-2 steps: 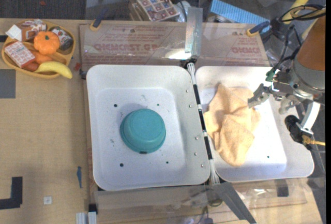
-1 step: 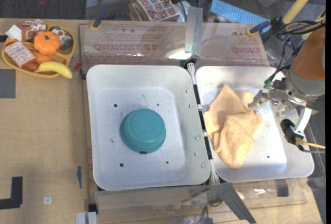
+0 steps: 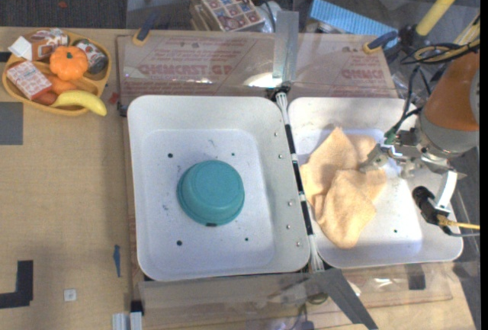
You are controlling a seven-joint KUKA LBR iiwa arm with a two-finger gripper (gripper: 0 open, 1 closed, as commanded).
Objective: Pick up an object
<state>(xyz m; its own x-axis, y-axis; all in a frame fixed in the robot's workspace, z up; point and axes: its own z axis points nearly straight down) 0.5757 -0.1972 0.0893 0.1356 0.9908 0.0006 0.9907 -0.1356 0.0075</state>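
So the pincer (image 3: 379, 158) is down low in the right bin (image 3: 435, 248), sitting right at the right-hand edge of the tan cloth (image 3: 343, 187). Honestly I can't tell whether it has hold of anything or how it's set; the wrist hardware and the crumpled fabric blur together there. My read is the pick isn't done yet: the cloth lies flat-ish on the bin floor, bunched into a couple of folds, nothing lifted. So it looks like the approach is made and the actual grab and lift are what's left.

That cloth lies in the left half of the right bin, its left edge right up against the wall between the two bins. The other candidate is a teal bowl (image 3: 211, 192), upside down in the middle of the left bin (image 3: 145, 123), well apart from the arm.

Nothing really blocks the cloth. The closest clutter is the arm's own black connector and cables (image 3: 431, 203), hanging just beside the pincer on the right. Over on the desk's (image 3: 61, 199) far left there's a yellow tray of toy food (image 3: 55, 73) with a pumpkin and banana, way out of the way.
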